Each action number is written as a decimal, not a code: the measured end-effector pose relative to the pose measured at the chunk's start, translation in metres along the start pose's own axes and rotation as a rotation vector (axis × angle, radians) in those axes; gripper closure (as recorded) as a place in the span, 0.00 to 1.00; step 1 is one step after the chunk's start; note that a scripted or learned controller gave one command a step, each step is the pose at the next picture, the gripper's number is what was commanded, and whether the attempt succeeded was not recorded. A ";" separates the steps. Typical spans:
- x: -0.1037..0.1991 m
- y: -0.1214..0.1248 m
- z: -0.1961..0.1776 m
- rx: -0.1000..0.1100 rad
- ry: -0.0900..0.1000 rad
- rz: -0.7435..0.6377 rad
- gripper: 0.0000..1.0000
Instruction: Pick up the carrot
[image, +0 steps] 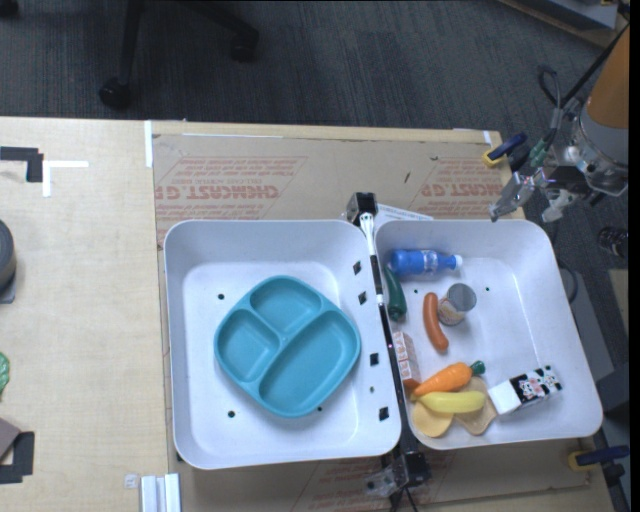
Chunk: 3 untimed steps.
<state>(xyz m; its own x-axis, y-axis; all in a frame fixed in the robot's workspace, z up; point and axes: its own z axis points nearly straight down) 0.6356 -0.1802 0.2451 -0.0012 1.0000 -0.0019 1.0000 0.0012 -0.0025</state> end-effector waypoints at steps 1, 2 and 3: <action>0.016 -0.043 0.057 -0.003 0.000 -0.243 0.00; 0.044 -0.132 0.103 -0.002 0.001 -0.459 0.00; 0.077 -0.156 0.153 -0.006 0.000 -0.782 0.00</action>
<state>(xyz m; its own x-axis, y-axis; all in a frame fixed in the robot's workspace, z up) 0.4796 -0.1037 0.0919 -0.7053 0.7089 -0.0021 0.7089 0.7053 0.0026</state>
